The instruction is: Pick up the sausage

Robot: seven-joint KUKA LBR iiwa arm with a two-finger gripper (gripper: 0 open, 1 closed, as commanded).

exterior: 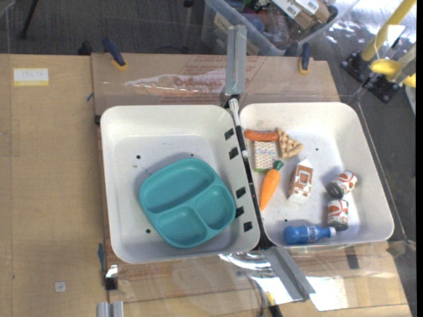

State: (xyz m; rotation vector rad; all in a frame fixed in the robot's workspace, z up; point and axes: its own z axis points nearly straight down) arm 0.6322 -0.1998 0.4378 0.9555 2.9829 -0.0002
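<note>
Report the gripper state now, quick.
Gripper: cannot be told.
The sausage lies in the right bin, at its back left, with nothing gripping it.

sausage (262,136) open above | waffle (288,143), packet (264,155) seemingly touching | bin wall (297,105) near

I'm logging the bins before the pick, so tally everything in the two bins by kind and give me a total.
Sausage: 1
Carrot: 1
Cans: 2
Blue bottle: 1
Small cartons: 2
Waffle-like wedge: 1
Teal divided plate: 1
Total: 9
</note>
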